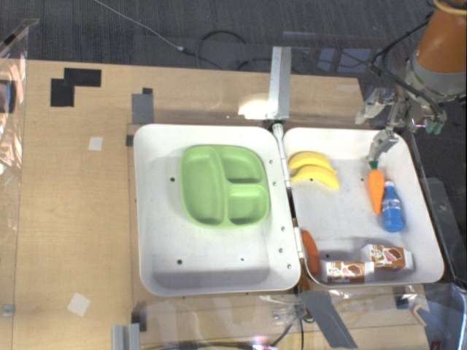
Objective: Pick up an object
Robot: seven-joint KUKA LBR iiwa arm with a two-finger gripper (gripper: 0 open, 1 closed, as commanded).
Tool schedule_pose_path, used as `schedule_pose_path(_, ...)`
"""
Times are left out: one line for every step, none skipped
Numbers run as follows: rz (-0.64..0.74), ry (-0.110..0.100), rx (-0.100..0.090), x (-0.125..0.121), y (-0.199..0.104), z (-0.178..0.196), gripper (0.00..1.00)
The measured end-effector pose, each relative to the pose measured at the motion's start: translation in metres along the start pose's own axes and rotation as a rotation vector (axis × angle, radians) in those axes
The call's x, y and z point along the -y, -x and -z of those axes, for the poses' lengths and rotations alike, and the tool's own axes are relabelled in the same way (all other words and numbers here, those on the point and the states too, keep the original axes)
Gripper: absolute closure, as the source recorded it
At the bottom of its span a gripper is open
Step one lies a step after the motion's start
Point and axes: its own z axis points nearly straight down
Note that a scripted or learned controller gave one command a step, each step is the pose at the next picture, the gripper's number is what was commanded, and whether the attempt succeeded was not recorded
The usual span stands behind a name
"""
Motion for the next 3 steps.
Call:
schedule_pose_path(0.072, 0.005, -0.016, 0.022, -0.004, -0.136, 0.0)
schedule_pose_path(0.002, -0.001, 0.001, 0.048, -0.049, -0.142, 0.0)
schedule_pose_path(-0.048, 0.0, 0.001, 0.035, -0.061, -0.142, 0.0)
